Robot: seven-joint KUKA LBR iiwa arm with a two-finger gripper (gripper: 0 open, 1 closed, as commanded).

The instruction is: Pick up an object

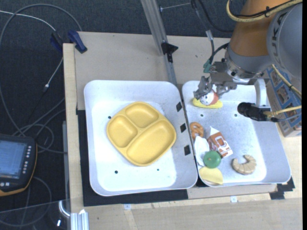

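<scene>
The right bin (pixel 268 152) holds 5 small objects. At its far left corner lies a yellow, white and red toy (pixel 208 100). A brown pretzel (pixel 196 129) lies by the left wall. Near it a white and orange packet (pixel 219 144) lies tilted, touching a green ball (pixel 212 159). A yellow wedge (pixel 211 176) lies just beside the ball at the near wall. A tan croissant (pixel 244 164) lies apart, right of the ball.
</scene>
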